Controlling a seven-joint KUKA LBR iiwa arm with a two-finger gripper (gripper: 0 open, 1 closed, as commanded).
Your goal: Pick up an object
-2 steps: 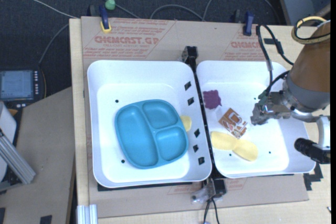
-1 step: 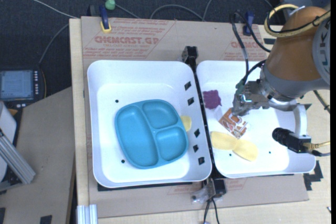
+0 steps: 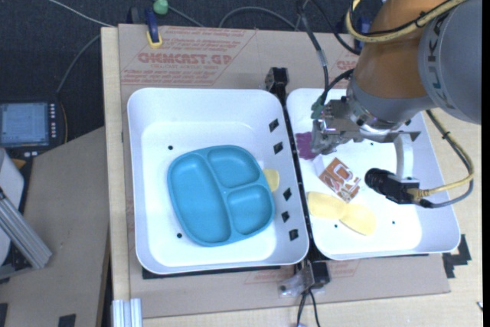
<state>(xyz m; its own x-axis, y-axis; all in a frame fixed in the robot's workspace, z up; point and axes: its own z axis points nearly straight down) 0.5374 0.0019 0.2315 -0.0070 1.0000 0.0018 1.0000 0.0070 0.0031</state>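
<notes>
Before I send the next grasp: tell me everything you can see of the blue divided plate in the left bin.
The blue divided plate is a light-blue, matte, plastic-looking tray with rounded corners and three compartments: one long one and two smaller ones. It lies flat, right way up, turned at a slant on the floor of the left bin. Nothing is in its compartments. A small pale yellow piece sits against its right rim. The gripper is over the other bin.

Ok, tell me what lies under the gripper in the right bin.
Under the gripper a purple object pokes out at the right bin wall. The arm covers the rest. A brown patterned packet lies just nearer the camera.
</notes>
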